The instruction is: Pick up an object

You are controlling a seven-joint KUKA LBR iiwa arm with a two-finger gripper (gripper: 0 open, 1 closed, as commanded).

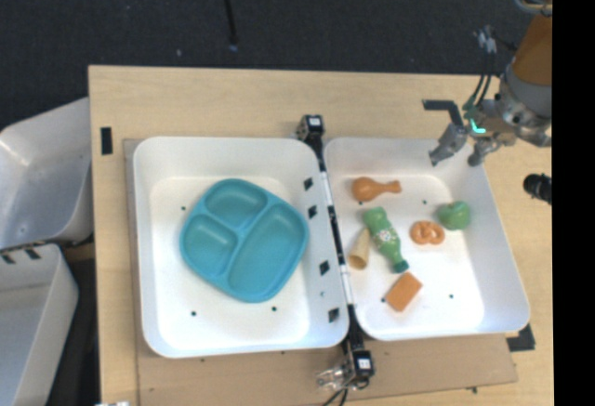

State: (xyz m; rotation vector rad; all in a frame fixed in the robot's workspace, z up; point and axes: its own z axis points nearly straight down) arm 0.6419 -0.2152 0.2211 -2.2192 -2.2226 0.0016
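Lying nearest the camera in the right bin (502, 302), an orange wedge-shaped block (403, 291) sits just below the green bottle (384, 239), the landmark used throughout. Beside the bottle's lower left rests a small cream cone (359, 249); to its right lies a pretzel-shaped piece (427, 233), and beyond that a green rounded piece (455, 215). Above the bottle lies an orange drumstick-like toy (374, 188). Left of the bottle, across the divider, the left bin (149, 302) holds a teal compartment tray (244, 240). Farthest, up and right of the bottle, the gripper (459, 146) hovers over the bin's far corner, fingers spread and holding nothing. The bottle is probably light, rigid, smooth plastic that may roll; a grasp across its body, jaws square to its long axis, seems soundest.
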